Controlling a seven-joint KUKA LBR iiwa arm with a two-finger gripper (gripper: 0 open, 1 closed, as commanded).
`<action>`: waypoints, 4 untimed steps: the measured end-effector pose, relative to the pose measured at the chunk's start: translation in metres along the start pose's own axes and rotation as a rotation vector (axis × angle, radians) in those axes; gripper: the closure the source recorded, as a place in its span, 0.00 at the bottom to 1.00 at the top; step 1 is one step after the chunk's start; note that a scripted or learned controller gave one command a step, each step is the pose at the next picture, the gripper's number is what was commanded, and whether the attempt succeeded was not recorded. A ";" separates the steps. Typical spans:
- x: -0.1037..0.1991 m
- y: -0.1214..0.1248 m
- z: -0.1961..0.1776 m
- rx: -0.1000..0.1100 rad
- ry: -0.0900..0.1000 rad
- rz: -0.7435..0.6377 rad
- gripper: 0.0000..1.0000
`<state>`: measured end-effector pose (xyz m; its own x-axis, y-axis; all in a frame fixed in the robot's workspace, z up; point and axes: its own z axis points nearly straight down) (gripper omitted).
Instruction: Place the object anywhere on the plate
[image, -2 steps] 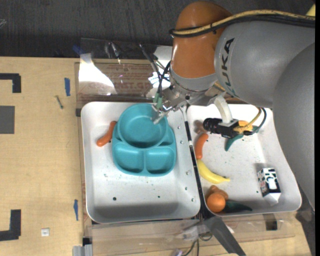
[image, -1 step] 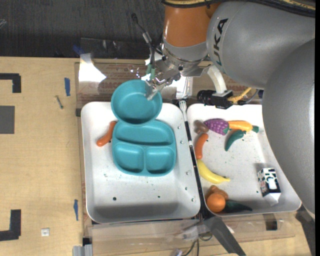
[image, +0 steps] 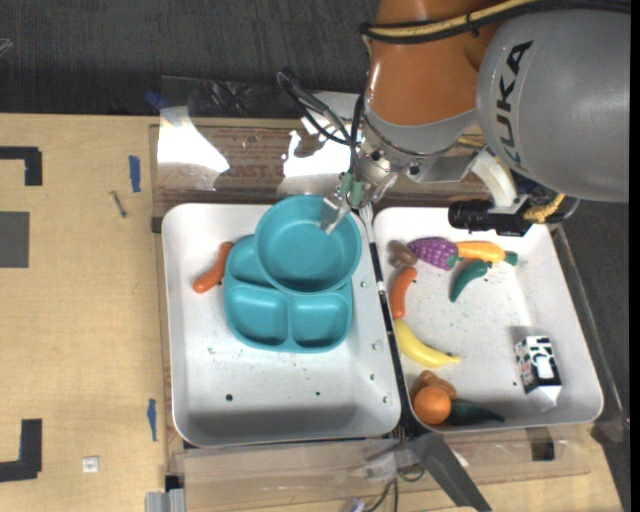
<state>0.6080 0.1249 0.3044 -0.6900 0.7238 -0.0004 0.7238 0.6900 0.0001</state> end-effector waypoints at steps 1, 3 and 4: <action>-0.014 -0.055 -0.078 -0.006 -0.008 -0.438 1.00; 0.047 -0.132 0.048 -0.001 0.003 -0.845 1.00; -0.048 -0.105 -0.011 -0.004 -0.008 -0.926 1.00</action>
<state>0.5647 0.0178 0.3152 -0.9932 -0.1162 -0.0093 -0.1162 0.9932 -0.0007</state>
